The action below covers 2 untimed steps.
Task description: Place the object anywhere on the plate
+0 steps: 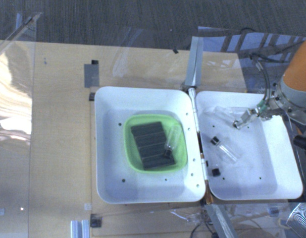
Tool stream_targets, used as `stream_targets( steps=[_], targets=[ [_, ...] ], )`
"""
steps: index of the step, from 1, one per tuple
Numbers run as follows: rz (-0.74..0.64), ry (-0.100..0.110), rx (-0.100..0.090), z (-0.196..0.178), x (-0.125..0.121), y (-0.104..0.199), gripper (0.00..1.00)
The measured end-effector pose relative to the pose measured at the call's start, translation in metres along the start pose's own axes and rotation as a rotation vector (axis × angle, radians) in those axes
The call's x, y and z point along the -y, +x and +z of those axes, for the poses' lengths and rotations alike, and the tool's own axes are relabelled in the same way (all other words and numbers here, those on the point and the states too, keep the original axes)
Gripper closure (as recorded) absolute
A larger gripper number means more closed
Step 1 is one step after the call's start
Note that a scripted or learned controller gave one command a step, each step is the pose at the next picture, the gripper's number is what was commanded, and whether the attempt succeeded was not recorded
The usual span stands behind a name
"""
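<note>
Tool [240,123] over right bin [286,182], empty; finger state cannot tell. Clear vial [223,148] with black cap lies just below-left of tool. Looks light, stiff, slippery, maybe brittle; grip across mid-body. Green plate [129,148] well left, holds dark block [152,145].

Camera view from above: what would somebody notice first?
The bright green square plate in the left white bin stands out, with a dark ridged rectangular block lying on it. In the right white bin, the gripper hangs near a small clear vial with a black cap.
</note>
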State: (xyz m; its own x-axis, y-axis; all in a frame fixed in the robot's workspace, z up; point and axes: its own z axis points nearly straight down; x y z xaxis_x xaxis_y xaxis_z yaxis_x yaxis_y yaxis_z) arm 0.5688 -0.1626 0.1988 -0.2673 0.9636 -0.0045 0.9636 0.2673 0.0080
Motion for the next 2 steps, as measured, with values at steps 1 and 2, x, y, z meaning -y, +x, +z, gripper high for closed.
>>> stream_targets(
  steps=[1, 2],
  targets=[
    [-0.095, 0.0, 0.001, -0.015, 0.021, -0.039, 0.0],
    [-0.029, -0.002, 0.002, -0.075, 0.021, -0.038, 0.0]
  ],
)
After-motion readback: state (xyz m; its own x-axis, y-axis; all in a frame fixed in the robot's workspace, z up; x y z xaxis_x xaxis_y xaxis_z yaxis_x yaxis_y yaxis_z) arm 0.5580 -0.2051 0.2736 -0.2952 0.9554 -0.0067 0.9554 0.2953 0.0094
